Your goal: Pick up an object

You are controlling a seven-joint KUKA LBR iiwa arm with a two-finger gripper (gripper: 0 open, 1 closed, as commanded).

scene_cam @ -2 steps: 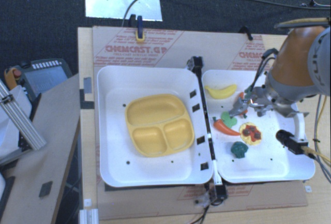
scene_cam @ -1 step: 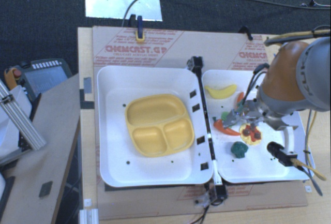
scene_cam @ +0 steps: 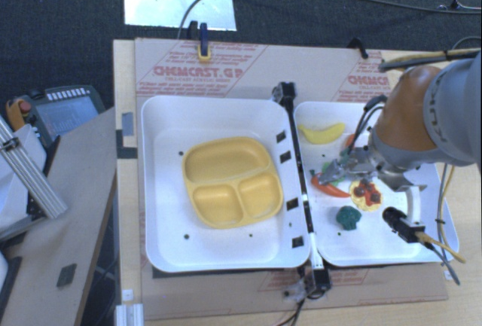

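Note:
My gripper (scene_cam: 337, 167) hangs low over the left part of the right bin (scene_cam: 376, 255), just above a red chili pepper (scene_cam: 328, 186). Nothing shows between its tips. A yellow banana (scene_cam: 322, 133) lies at the bin's far left. Right of the pepper, a small yellow piece with red toppings (scene_cam: 367, 197) sits under the wrist. A dark green broccoli (scene_cam: 348, 217) rests nearer the front. A small orange thing (scene_cam: 351, 141) peeks out beside the arm, mostly hidden.
The left bin (scene_cam: 154, 189) holds a yellow divided tray (scene_cam: 230, 181) in its middle. A black-clipped divider (scene_cam: 295, 166) runs between the two bins. The grey arm with its orange band (scene_cam: 410, 117) covers the right bin's far right part.

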